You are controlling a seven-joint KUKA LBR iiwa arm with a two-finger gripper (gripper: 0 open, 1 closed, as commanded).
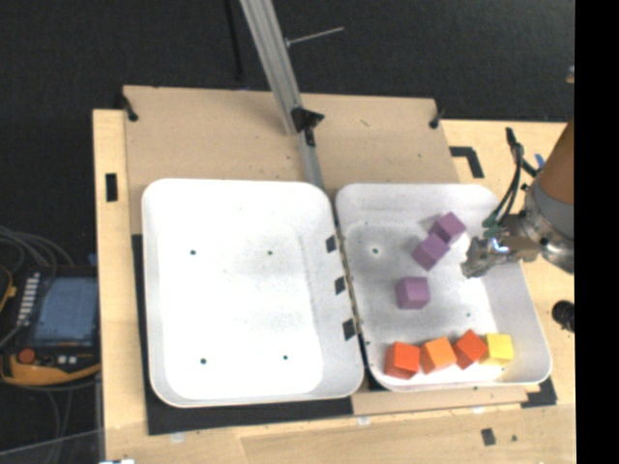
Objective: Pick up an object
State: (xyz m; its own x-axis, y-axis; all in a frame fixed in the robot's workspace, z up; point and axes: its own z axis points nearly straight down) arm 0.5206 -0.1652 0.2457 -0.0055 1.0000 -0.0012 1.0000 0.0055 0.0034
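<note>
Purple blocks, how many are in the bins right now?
3, all in the right bin. Two sit touching near its middle top: one and one just below-left of it. The third lies apart, nearer the bin's centre. None looks hidden, though the tool covers a small patch.

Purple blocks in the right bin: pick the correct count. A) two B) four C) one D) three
D: three purple blocks lie in the right bin, two touching near the top at and, and one apart below them at, with the tool to their right.
</note>
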